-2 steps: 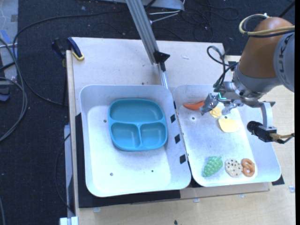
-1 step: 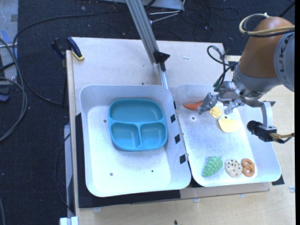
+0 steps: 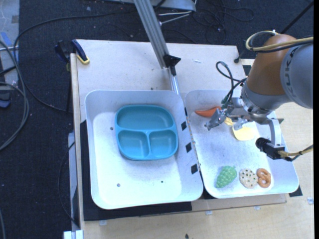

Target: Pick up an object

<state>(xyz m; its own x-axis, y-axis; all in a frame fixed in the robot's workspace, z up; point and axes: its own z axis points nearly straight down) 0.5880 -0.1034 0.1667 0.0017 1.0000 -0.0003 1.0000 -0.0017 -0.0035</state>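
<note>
You have the bench (image 3: 124, 63) carrying two white bins side by side. The left bin (image 3: 104, 183) holds a blue divided plate (image 3: 147, 132); the right bin (image 3: 219, 148) holds the small items. The arm (image 3: 281, 68) comes in from the right and hangs over the far half of the right bin, its gripper (image 3: 219, 117) low near the bin floor.

As far as you can judge, the pick is not done — nothing is lifted, and no item sits visibly between the fingers. The gripper's tip is just beside the orange carrot-like piece (image 3: 205, 112), which looks like the target. You cannot tell whether the fingers are spread or pressed together; the wrist hardware hides them.

The orange piece lies flat at the far left of the right bin, close to the wall between the bins. Its long axis runs roughly left to right across the view, the narrower end pointing left toward the other bin.

A yellow piece (image 3: 244, 132) lies just beside the gripper. Well apart, along the near edge, sit a green piece (image 3: 226, 176), a cookie (image 3: 247, 178) and a pretzel (image 3: 263, 177).
</note>
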